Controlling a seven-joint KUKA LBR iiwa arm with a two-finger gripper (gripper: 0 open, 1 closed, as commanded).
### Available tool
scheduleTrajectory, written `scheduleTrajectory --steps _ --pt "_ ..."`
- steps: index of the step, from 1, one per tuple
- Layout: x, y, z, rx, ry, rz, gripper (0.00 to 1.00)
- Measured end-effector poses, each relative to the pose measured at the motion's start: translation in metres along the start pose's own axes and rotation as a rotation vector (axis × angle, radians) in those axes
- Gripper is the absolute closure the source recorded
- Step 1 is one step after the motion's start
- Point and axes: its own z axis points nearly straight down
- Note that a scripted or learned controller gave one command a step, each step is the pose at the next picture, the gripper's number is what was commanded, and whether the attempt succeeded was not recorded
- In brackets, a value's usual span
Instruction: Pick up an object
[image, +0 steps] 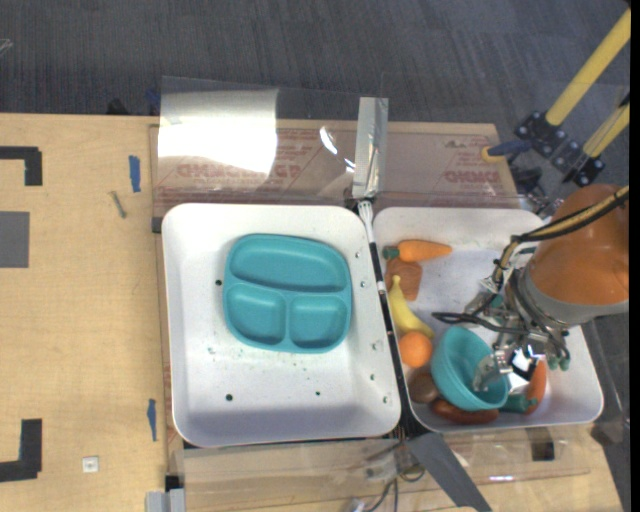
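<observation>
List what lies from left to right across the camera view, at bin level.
Blue tape mark → left bin → teal divided plate → banana → teal bowl → gripper → orange band.

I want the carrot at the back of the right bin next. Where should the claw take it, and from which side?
Take the carrot across its thick middle, coming straight down from above. It lies flat, its length running across the right bin, pointed tip toward the arm, so the fingers should straddle its narrow width. There is bare floor on both long sides; the banana lies nearer the front.
</observation>
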Motion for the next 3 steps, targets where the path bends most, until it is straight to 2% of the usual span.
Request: scheduleTrajectory --steps 1,2,3 --pt "-0.064 0.025 -0.040 -0.003 0.007 0.069 0.00" --pt "-0.034 0.037 0.009 0.000 0.004 0.116 0.00" --pt "-0.074 -0.010 -0.134 -0.001 0.002 -0.255 0.00"
